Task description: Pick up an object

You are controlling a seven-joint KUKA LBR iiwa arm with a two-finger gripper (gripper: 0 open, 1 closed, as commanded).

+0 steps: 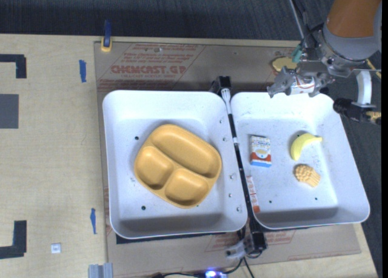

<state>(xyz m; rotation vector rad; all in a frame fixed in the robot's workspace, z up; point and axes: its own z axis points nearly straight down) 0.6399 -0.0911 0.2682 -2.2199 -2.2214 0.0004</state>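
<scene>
Nothing looks picked up yet. At lower centre-left, the left bin [115, 149] holds a yellow divided tray [176, 165]. In the right bin [351, 204] at centre-right, a corn cob [307, 175], a small carton [260, 150] and a banana [302, 144] lie apart, untouched. At upper right, the gripper [301, 83] hangs over the bin's far rim; I cannot tell its state. The whole grasp remains.

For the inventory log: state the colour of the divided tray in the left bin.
Mustard yellow divided tray, seen in the camera view.
</scene>
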